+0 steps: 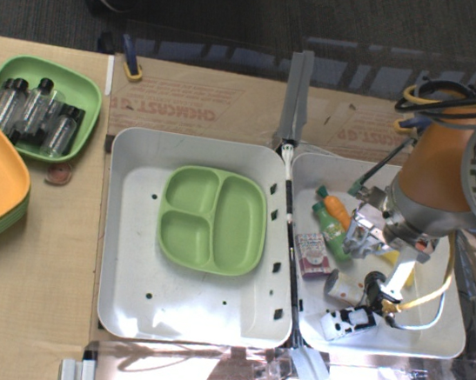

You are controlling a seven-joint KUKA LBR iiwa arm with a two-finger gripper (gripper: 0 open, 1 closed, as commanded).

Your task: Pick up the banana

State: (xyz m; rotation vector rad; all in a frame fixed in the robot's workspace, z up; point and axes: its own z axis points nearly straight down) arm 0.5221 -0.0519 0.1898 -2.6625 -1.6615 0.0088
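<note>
Slanting across right bin (438, 341), banana (403, 273)

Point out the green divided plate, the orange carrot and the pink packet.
Green divided plastic plate (240, 225): camera view, floor of its large right compartment.
Orange toy carrot (337, 211): camera view, middle of its body.
Pink printed packet (313, 250): camera view, middle of its face.

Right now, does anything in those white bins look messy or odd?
Nothing spilled or broken. The right bin is a jumble: carrot, pink packet and the rest lie askew; the green plate sits neatly alone.
</note>
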